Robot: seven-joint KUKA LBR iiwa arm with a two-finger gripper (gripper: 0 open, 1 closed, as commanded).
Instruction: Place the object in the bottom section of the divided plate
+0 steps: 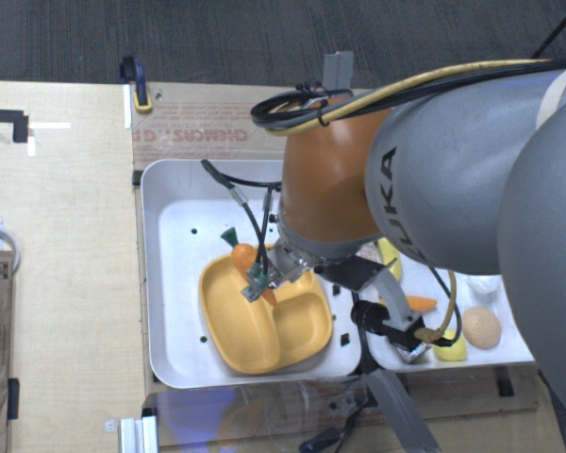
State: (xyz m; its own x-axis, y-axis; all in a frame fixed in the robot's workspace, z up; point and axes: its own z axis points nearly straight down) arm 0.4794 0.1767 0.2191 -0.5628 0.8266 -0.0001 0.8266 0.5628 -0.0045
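- So the gripper (258, 284) is down over the yellow divided plate (264, 333), sitting right about on the ridge between its sections. The orange wrist blocks a lot of it, and honestly I can't tell whether it's spread or closed.
- Touching the gripper's upper-left side there's an orange carrot (242, 253) with a green top, lying on the plate's far rim. I'm guessing that's the object. Can't say if it's actually pinched or just lying next to the tool, so I won't call it held.
- Step-wise this looks like the placing part: tool over the plate, carrot at the plate's top edge, not in the bottom section yet.
- Next move, as I see it: bring the carrot toward the camera-near compartment below the gripper and let it go low so it doesn't roll out.
- The plate lies in the left white bin (170, 253).
- Off to the gripper's right, in the other bin (509, 352), there's an egg (481, 328), a yellow thing (450, 347) and another small orange piece (420, 302).
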